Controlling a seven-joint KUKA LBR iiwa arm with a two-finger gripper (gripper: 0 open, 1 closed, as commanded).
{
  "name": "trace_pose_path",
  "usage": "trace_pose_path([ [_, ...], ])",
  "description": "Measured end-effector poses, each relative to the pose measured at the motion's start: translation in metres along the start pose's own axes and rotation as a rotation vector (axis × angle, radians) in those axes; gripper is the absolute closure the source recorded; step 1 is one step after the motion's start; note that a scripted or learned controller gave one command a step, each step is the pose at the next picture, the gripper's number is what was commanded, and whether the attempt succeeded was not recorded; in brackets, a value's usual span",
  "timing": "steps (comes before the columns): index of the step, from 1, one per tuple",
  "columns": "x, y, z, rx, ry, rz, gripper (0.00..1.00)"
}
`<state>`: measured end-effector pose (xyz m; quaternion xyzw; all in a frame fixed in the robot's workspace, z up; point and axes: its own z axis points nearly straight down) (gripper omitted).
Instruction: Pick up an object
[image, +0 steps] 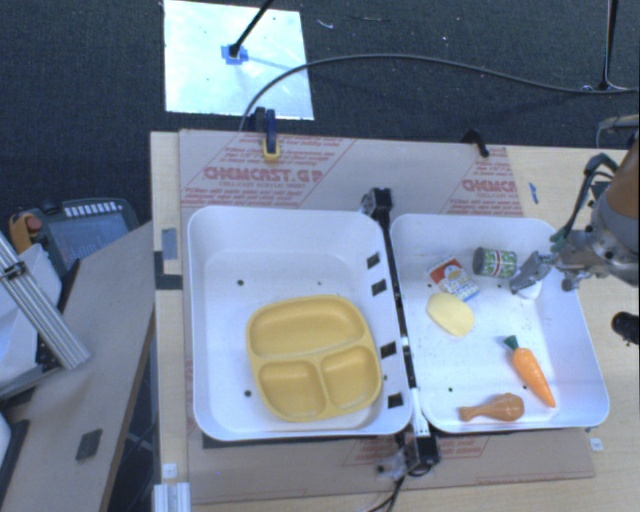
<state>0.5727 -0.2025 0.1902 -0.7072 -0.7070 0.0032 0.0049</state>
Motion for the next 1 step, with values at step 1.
trace_pose_path([
  [1,0.0007,0.0031,-0.0075,-0.012,-0.003,-0.004,0.0],
])
